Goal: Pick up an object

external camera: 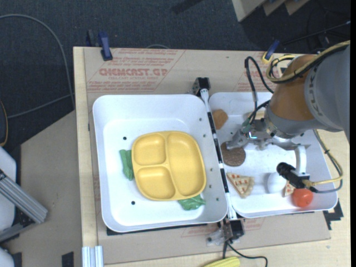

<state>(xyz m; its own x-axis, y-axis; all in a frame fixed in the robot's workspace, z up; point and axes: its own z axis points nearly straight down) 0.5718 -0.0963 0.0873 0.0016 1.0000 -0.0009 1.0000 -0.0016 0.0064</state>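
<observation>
A: Pincer [240,142]?
B: Low in the right bin [261,207], just above the brown round cookie [233,156]; grip state cannot be told.
A: Nearby items?
B: Waffle wedge [241,183] below it; red tomato [302,197] farther right; yellow divided plate [167,164] left, in the left bin [111,121].

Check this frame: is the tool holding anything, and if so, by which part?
It cannot be told. The tool sits low in the right bin, just above the brown round patty, but no object is visibly between its fingers.
</observation>
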